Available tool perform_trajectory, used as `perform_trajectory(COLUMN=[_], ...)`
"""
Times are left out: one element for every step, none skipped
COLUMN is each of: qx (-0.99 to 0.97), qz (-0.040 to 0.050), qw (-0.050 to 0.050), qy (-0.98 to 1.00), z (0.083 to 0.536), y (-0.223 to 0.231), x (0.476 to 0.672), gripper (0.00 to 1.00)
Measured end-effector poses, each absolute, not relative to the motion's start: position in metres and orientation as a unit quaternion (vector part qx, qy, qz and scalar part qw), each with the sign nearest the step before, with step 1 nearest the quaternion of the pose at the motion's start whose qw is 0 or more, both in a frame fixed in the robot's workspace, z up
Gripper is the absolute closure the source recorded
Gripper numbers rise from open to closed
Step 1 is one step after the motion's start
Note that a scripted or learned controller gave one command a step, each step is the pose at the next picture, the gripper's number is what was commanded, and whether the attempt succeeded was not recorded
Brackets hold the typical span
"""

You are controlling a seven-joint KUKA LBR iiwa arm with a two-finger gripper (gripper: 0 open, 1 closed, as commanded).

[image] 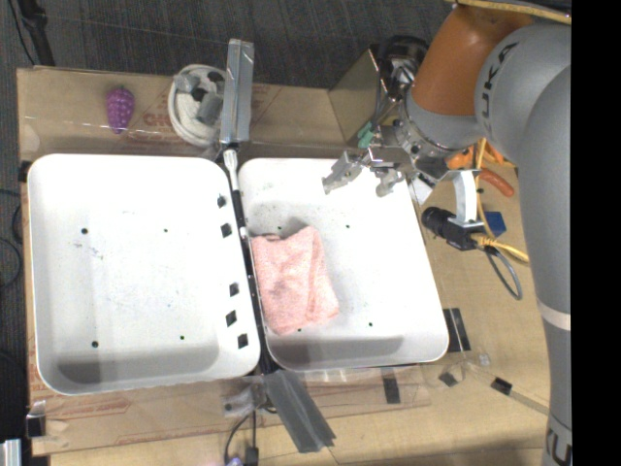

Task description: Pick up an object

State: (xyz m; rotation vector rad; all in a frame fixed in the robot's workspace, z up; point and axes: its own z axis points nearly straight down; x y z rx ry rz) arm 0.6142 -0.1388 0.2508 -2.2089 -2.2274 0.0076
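A tan bench (87,124) stands on dark carpeted floor (291,8) — evenly lit, with no hard shadows.

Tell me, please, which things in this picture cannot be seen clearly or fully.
- Arm: cut off by the right and bottom edges of the camera view.
- Pink cloth in the right bin: folded, so its underside and inner layers are hidden.
- Gripper: small and against clutter; what its fingertips do is unclear.
- Purple object beyond the left bin: too small to identify.
- White roll: partly behind a grey post.

One fixed overhead camera looks down at a slant on both white bins (126,260).
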Motion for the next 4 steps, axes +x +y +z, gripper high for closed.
perform_trajectory(qx=[-0.66,-0.663,-0.662,-0.613], qz=[0.0013,0.0013,0.0021,0.0006], qw=[0.001,0.002,0.002,0.0], qy=[-0.752,-0.749,-0.75,-0.79], z=[0.092,0.091,0.101,0.201], y=[-0.108,-0.117,-0.117,-0.072], x=[0.61,0.577,0.577,0.623], gripper=[0.0,0.0,1.0,1.0])
